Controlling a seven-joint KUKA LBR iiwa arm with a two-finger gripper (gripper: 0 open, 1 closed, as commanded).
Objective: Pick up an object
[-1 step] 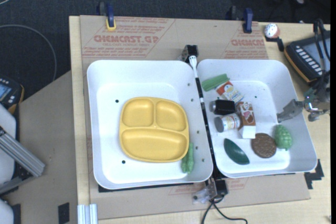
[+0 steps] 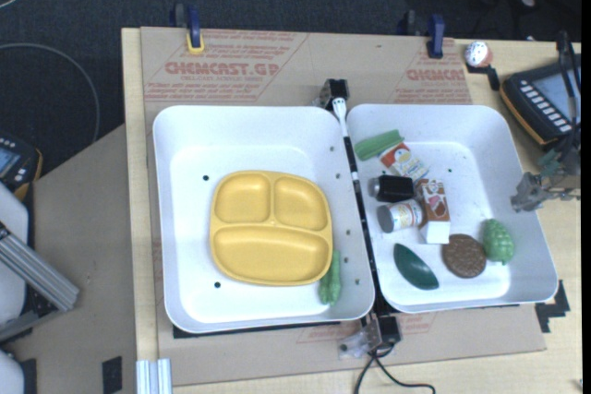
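Observation:
The right bin (image 2: 480, 129) holds a cluster of small objects: a flat green block (image 2: 379, 144), a red and white packet (image 2: 404, 162), a black piece (image 2: 395, 188), a small jar (image 2: 400, 217) on its side, a red and white box (image 2: 434, 201), a brown disc (image 2: 464, 256), a bumpy green lump (image 2: 499, 240) and a dark green oval (image 2: 416, 265). A grey, blurred metal part that looks like my gripper (image 2: 540, 185) hangs at this bin's right rim, apart from every object.
The left bin (image 2: 185, 143) carries a yellow divided plate (image 2: 272, 228) and a small green object (image 2: 331, 283) at its front right corner. A dark tablet (image 2: 545, 101) lies on the bench beyond the right bin. Blue clamps (image 2: 192, 23) stand at the back edge.

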